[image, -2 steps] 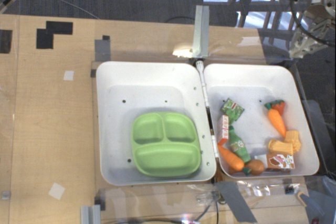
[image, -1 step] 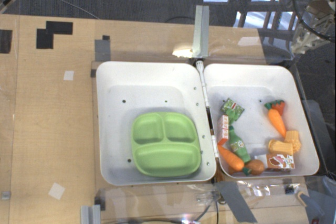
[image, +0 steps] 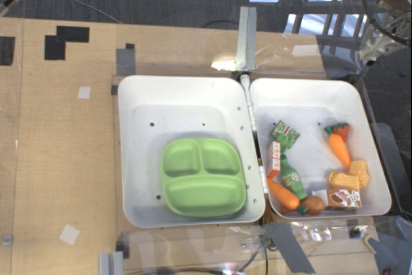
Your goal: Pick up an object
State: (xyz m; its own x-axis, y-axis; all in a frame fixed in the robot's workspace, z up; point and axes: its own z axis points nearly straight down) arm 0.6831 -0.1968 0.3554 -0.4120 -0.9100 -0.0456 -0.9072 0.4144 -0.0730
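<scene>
The right white bin (image: 302, 93) holds several toy foods. A green carton (image: 284, 134) lies near its left side, with a small red and white packet (image: 275, 156) below it. A green bottle (image: 292, 181) and an orange carrot (image: 283, 194) lie at the front left, beside a brown round piece (image: 313, 205). Another carrot with a green top (image: 338, 146) lies at the right. Yellow corn pieces (image: 349, 176) and a red and white box (image: 343, 199) sit at the front right. Part of the arm (image: 386, 9) shows at the top right corner.
The left white bin (image: 141, 106) holds a green sectioned plate (image: 203, 177) toward its front. A metal post (image: 246, 38) stands behind the seam between the bins. Cables hang at the top right. Black marks lie on the wooden bench at far left.
</scene>
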